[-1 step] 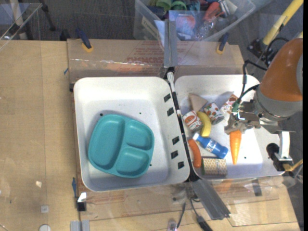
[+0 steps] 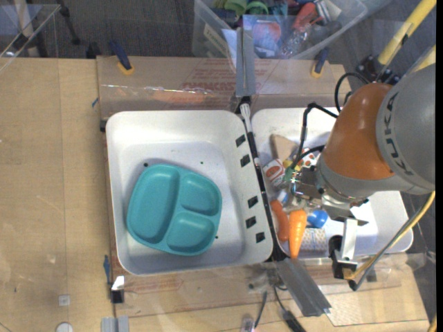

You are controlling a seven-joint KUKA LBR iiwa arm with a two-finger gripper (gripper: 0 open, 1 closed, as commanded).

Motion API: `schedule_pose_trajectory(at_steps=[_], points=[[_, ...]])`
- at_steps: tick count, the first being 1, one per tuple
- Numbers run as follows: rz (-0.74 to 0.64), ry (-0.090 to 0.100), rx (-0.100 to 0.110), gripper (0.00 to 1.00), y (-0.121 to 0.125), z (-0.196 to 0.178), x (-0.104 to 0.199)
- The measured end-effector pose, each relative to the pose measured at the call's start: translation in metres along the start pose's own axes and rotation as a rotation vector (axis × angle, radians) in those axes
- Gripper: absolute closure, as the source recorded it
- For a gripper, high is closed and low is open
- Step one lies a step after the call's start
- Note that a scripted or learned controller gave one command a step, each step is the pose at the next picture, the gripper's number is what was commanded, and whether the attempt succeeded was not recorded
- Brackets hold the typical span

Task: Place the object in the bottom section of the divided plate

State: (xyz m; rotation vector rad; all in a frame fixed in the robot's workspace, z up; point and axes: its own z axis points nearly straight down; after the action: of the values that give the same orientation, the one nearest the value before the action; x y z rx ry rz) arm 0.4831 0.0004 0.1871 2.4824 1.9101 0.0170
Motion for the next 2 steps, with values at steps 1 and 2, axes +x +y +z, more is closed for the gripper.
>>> schedule_pose_trajectory(at_steps=[1, 2], points=[[0.041, -0.004, 0.015, 1.00, -0.029, -0.009, 0.104], [0.039, -0.005, 0.016, 1.00, 0.008, -0.030, 0.152]])
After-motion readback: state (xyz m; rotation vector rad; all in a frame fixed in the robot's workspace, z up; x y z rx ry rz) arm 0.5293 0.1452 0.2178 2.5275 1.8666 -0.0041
